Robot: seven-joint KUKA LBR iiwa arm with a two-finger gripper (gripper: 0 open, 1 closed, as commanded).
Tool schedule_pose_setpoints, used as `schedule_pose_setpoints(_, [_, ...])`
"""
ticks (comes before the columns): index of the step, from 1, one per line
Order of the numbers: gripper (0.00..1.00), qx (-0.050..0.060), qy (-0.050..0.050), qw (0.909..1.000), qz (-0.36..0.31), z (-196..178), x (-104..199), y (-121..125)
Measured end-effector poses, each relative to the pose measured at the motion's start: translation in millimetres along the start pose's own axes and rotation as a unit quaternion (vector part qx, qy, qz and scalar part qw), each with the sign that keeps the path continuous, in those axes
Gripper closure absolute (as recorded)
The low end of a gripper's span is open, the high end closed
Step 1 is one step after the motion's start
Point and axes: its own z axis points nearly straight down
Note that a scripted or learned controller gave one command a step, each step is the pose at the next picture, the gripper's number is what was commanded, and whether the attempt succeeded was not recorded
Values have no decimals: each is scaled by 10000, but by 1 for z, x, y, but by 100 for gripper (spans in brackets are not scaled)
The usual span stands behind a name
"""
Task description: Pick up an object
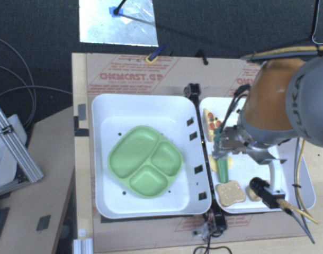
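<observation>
My gripper [221, 151] hangs low over the left side of the right bin [308, 194], under the grey arm with its orange band. Right below it lie a green and yellow toy piece [223, 168] and a slice of toast [231, 192]. A pizza slice toy [209, 119] lies at the bin's far left corner, and a small brown piece [253, 194] sits beside the toast. The arm's wrist hides the gripper's tips.
The left bin [106, 120] holds a green divided plate [145, 161]. A black divider with clips [201, 142] runs between the bins. A black cylinder with a cable [267, 193] sticks out near the right bin's front edge.
</observation>
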Motion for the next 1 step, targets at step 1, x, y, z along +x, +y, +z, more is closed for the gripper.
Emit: schedule_pose_setpoints(1, [100,4,13,10000,-54,-23,50,6])
